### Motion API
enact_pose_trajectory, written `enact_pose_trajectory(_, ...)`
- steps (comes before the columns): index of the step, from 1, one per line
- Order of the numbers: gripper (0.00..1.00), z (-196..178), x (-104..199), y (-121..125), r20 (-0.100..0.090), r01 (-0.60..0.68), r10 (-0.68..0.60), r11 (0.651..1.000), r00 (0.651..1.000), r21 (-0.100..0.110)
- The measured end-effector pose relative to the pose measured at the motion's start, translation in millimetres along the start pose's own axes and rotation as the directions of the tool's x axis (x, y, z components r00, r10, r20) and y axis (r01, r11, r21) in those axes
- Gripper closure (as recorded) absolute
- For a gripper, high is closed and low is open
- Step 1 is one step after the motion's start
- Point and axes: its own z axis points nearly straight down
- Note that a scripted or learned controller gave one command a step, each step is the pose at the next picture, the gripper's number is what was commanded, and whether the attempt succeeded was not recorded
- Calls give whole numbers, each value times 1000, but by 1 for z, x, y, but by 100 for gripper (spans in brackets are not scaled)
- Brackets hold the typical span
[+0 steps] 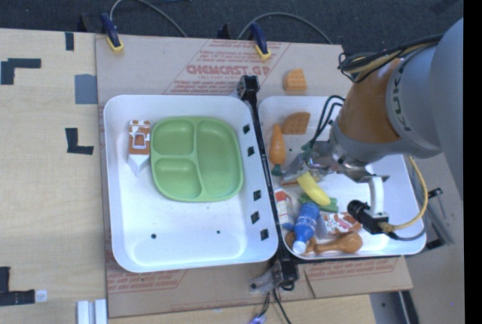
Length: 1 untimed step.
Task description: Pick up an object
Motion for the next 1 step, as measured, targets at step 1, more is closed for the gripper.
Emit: enact_pose_trajectory(1,100,-80,60,19,4,0,0,1000,1000,18)
